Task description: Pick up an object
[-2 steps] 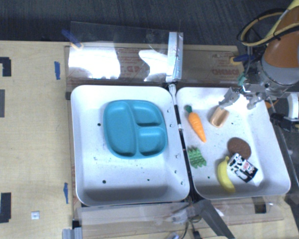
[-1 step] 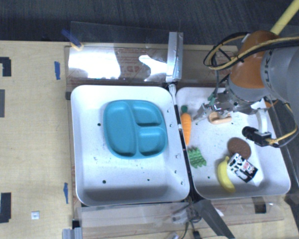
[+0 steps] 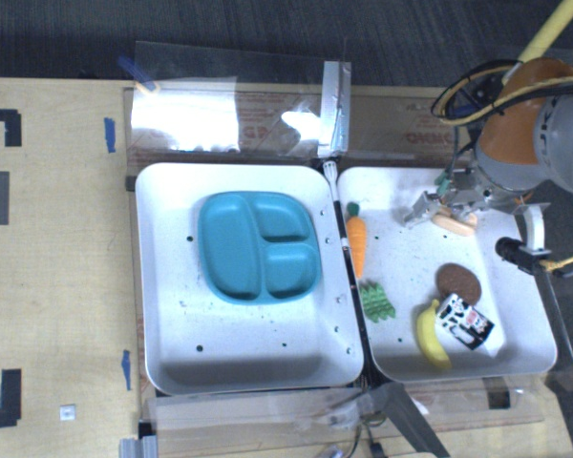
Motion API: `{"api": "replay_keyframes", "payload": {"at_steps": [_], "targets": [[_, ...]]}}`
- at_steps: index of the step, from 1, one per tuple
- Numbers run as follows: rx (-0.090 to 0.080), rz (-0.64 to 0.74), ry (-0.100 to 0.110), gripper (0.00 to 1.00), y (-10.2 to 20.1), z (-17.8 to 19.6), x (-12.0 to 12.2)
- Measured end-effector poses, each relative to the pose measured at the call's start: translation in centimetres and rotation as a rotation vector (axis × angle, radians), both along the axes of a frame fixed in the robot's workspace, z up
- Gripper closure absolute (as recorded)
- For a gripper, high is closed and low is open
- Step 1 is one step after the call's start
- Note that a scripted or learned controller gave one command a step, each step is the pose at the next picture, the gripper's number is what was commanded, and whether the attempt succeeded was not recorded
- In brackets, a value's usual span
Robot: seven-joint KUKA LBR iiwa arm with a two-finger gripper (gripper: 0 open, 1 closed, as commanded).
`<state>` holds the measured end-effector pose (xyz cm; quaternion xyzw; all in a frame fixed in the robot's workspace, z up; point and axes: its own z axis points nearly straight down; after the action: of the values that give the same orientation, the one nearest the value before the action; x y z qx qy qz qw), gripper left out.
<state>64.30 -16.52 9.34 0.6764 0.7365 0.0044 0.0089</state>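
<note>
My gripper [image 3: 437, 204] is down in the back of the right bin [image 3: 516, 351], below the grey arm with its orange band [image 3: 511, 127]. A small peach-coloured block [image 3: 455, 223] lies right under and beside the gripper; I cannot tell if they touch. An orange carrot [image 3: 356, 241] lies along the bin's left wall. In front of it is a green leafy toy [image 3: 375, 301]. A brown round piece [image 3: 457, 281], a yellow banana [image 3: 430, 334] and a black-and-white packet [image 3: 466, 322] sit at the front right, the packet resting against the banana.
The left bin [image 3: 162, 284] holds a blue divided plate [image 3: 261, 244]. A clear plastic panel [image 3: 229, 113] and a metal post [image 3: 334, 108] stand behind the bins. Yellow and black cables [image 3: 473, 89] hang near the arm.
</note>
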Motion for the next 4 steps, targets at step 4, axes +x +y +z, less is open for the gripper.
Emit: {"api": "replay_keyframes", "payload": {"at_steps": [4], "targets": [[0.000,0.321,0.014,0.00,-3.3,2.0,0.9]]}}
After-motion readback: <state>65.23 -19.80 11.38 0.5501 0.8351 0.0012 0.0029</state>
